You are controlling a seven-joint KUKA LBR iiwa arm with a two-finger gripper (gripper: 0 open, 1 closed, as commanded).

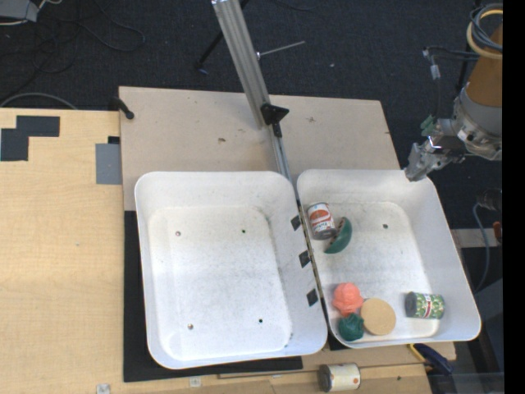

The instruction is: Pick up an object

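My gripper (417, 166) hangs over the far right corner of the right bin (384, 189), with nothing seen between its fingers. Inside that bin, a small red-and-white can (320, 218) stands against the left wall beside a dark green curved piece (340, 235). Near the front lie a pink-orange lump (347, 297), a dark green lump (352, 327), a tan round disc (379, 316) and a green-labelled can (424, 305) on its side. All of them are well apart from the gripper.
The left bin (215, 269) sits beside the right one. A slanted aluminium post (248, 64) rises from the board behind the bins. A small can (339, 377) lies on the bench in front of the bins.
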